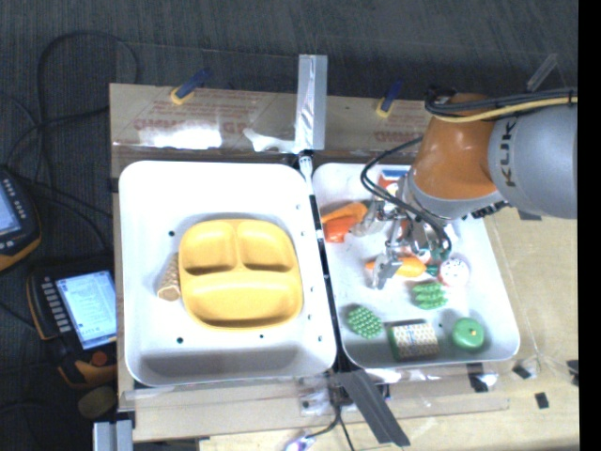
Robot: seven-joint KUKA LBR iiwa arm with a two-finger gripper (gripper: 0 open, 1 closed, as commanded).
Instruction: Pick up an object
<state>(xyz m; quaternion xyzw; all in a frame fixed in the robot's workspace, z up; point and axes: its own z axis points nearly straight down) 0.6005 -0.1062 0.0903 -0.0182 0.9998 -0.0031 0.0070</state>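
gripper low in the right bin, over a small orange and yellow toy; can't tell its state or any hold, so pick looks not done, lift left. nearby: bumpy green pieces, smooth green ball, ribbed block. left bin holds a glossy yellow sectioned tray and a tan cone
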